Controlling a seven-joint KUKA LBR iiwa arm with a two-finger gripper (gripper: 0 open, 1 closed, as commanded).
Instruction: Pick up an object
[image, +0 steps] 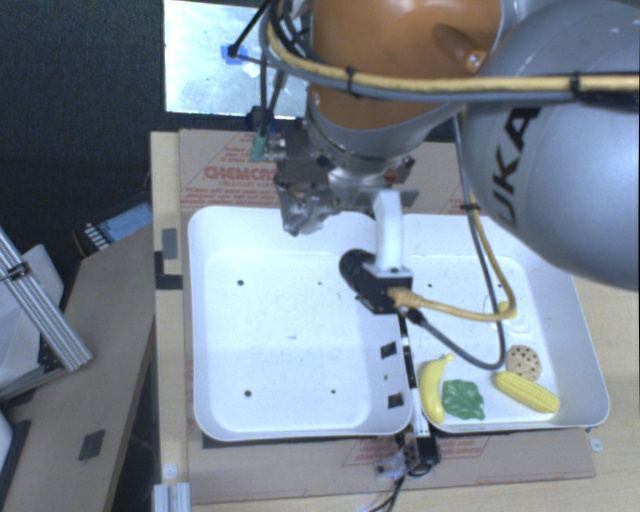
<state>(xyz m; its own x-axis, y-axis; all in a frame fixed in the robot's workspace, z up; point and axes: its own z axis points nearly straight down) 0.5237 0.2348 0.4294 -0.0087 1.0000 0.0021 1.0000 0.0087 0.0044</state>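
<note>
Several small objects lie in the front corner of the right bin (585, 385): a yellow banana (433, 388), a flat green leafy piece (464, 400), a yellow corn cob (527, 392) and a round brown cookie (522, 361). My gripper (303, 215) hangs over the back rim of the left bin (290, 345), far from those objects, and I see nothing in it. The big orange and grey arm above hides most of the wrist.
A white bracket with a black block (378, 280) and a yellow cable (460, 312) hangs over the divider between the bins. Cardboard lies under the bins. An aluminium rail (40, 320) stands at the left, off the bench.
</note>
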